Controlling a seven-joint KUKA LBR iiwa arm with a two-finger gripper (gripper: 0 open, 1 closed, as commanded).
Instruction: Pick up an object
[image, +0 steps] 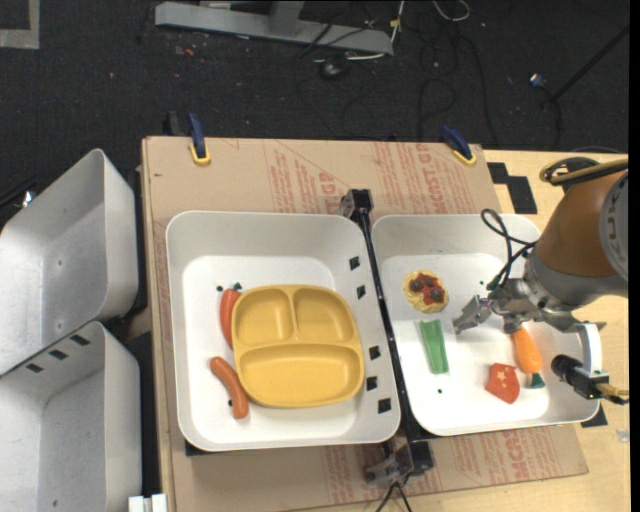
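Observation:
In the right bin (470, 425) lie a small round tart with red berries (425, 290), a green stick (434, 346), an orange carrot (527, 352) and a red strawberry-like piece (503, 382). My gripper (488, 320) hangs over the middle of this bin, open, with nothing between its fingers. One finger (468, 320) points left toward the green stick. The carrot lies just right of the gripper, its upper end by the other finger. The tart sits up and to the left of the gripper.
The left bin (190, 300) holds a yellow divided plate (297, 345), a red chili (229, 312) along the plate's left side and a brown sausage (229, 385) at its lower left. A divider (378, 320) separates the bins. Grey trays (60, 300) stand at the far left.

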